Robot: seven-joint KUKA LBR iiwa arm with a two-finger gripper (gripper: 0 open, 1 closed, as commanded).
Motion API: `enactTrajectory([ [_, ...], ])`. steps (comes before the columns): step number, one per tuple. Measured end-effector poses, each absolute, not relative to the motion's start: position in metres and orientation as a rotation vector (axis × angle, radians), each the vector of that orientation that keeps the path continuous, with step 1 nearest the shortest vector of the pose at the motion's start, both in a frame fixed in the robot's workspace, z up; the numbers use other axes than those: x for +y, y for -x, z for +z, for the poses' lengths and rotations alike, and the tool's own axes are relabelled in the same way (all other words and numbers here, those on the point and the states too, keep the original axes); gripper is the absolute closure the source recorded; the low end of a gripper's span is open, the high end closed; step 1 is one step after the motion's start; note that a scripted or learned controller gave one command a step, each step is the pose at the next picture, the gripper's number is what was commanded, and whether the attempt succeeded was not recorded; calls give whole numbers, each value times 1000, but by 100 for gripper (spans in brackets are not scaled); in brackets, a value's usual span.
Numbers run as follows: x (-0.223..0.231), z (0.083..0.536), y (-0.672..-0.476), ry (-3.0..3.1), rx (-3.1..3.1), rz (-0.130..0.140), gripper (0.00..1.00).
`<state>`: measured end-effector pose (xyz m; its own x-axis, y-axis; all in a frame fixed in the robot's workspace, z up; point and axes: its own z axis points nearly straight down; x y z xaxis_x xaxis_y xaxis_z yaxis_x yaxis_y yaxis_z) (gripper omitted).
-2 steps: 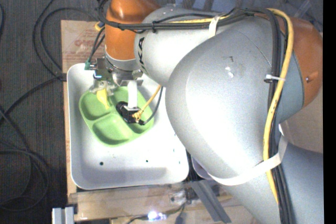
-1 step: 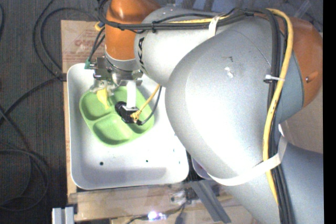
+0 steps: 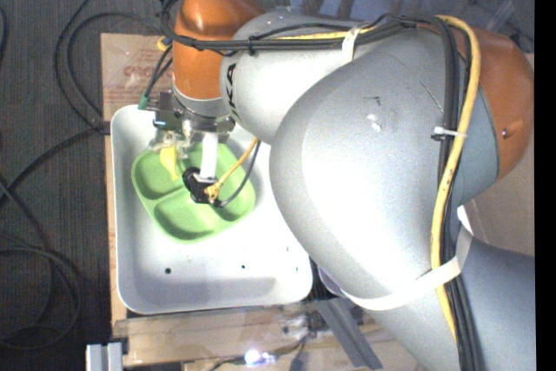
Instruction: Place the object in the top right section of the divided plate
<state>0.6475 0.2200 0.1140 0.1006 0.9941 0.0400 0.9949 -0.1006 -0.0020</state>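
A light green divided plastic plate (image 3: 187,208) lies tilted in the upper left part of a shallow white rectangular bin (image 3: 208,282). The grey two-finger gripper (image 3: 195,159) hangs over the plate's upper sections; whether it holds anything cannot be told. Bare white bin floor lies below and right of the plate. The large grey and orange arm (image 3: 373,152) covers the right side.

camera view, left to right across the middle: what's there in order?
Black cable on the floor → white bin's left wall → green divided plate → grey arm
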Motion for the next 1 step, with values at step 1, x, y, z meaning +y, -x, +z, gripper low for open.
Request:
enactTrajectory([
  [1,221,114,-648,2358,-2031,-46,100],
])
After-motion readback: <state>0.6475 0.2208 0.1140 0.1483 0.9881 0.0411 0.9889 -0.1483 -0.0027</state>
